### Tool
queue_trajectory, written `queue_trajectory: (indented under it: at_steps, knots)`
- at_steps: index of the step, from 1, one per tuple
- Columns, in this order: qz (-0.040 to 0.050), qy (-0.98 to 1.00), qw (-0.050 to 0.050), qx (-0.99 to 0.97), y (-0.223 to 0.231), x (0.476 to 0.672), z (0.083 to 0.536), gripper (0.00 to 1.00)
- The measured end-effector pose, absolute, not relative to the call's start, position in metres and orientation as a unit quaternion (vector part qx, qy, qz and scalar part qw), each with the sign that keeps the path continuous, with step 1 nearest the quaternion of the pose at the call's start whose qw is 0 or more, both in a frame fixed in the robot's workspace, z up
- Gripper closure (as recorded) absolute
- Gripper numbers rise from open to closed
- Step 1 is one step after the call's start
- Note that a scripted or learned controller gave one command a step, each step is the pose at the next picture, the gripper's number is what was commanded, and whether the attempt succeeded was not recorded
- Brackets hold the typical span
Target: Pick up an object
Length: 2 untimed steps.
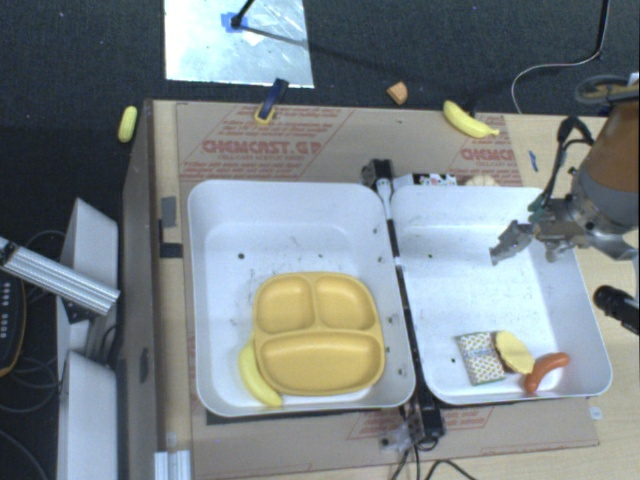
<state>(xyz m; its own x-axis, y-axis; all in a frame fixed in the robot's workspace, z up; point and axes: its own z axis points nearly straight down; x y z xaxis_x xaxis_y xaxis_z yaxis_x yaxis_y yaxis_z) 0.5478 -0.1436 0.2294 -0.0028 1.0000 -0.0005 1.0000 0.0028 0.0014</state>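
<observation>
Dark carpet [420, 18] lies beyond the bench's far edge, a shiny silver sheet [237, 28] flat on it. The bench top [330, 138] is printed cardboard; white cable [560, 63] trails near its far right corner.

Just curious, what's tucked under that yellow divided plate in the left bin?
A yellow banana pokes out from beneath the yellow divided plate at its lower-left edge, on the left bin floor. The rest beneath the plate is hidden.

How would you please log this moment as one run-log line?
gripper: above right bin, holding nothing | sausage, patterned block: front right corner, untouched
</observation>
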Motion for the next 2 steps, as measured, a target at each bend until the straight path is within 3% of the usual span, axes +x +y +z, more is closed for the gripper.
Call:
queue_trajectory:
  at_steps: [1, 2]
  knots:
    - [0.0010, 0.708, 0.001, 0.706, -0.125, 0.625, 0.084, 0.00]
    - [0.0016, 0.709, 0.002, 0.705, -0.125, 0.626, 0.095, 1.00]
